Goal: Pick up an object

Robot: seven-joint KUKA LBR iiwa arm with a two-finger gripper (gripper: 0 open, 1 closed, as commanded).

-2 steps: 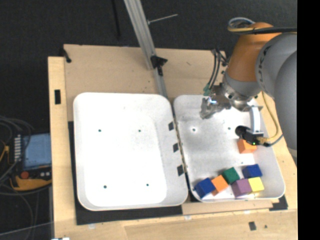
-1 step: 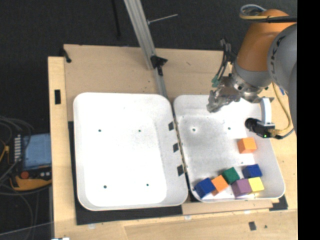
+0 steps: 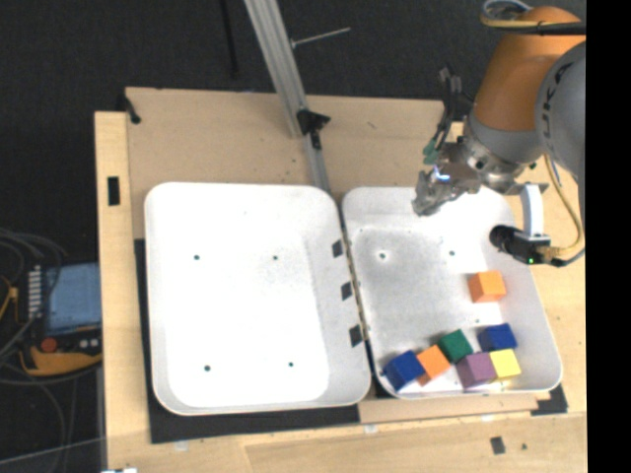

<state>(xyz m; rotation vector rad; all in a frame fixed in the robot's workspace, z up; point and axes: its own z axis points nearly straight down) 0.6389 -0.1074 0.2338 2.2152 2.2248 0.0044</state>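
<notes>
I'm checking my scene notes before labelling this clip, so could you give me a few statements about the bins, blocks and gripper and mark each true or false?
1. All the blocks lie in the right bin. True.
2. The lone orange block sits apart from the cluster along the bin's near edge. True.
3. The gripper is hovering over the left bin. False: it is over the far part of the right bin, near its back rim.
4. The purple block and the yellow block sit side by side. True.
5. The green block is clamped in the jaws. False: it lies in the cluster, well away from the gripper.
</notes>
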